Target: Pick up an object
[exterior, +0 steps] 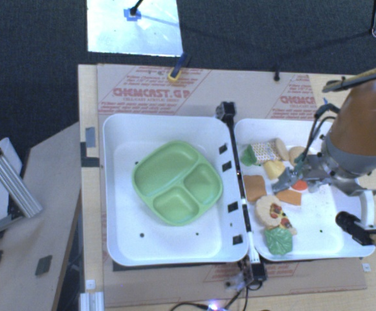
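Observation:
The right bin holds several toy food pieces. My gripper hangs low over the middle of them, just below a yellow piece and above an orange wedge. A small red piece lies right beside it. To its left sits a brown toast slice. A round pale piece with toppings and a green lettuce lump lie toward the bin's front. A green leaf, a checkered cracker and two beige pieces sit at the back. Nothing visibly sits in the gripper.
The left bin holds a green divided plate. A black-clipped divider separates the two bins. The arm's grey body and orange band cover the right bin's far right side.

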Robot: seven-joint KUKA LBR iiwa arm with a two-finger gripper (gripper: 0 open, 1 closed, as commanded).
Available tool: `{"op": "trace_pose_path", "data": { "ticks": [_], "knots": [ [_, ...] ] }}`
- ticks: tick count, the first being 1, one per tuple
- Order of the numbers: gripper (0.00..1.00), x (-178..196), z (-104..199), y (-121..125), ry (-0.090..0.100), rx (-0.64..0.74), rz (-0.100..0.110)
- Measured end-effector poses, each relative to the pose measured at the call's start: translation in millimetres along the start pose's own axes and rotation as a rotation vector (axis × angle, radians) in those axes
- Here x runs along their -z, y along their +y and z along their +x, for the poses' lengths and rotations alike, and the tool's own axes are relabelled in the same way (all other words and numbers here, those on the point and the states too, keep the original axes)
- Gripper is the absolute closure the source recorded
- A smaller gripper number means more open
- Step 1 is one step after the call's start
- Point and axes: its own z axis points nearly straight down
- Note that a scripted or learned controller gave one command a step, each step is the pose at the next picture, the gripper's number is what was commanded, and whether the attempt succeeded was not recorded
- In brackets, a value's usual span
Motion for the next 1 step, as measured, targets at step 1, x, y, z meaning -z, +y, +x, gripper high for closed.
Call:
{"op": "trace_pose_path", "data": {
  "ticks": [1],
  "knots": [
    [0.0, 6.5, 0.2, 3.0, -0.001, 0.002, -0.013]
  ]
}}
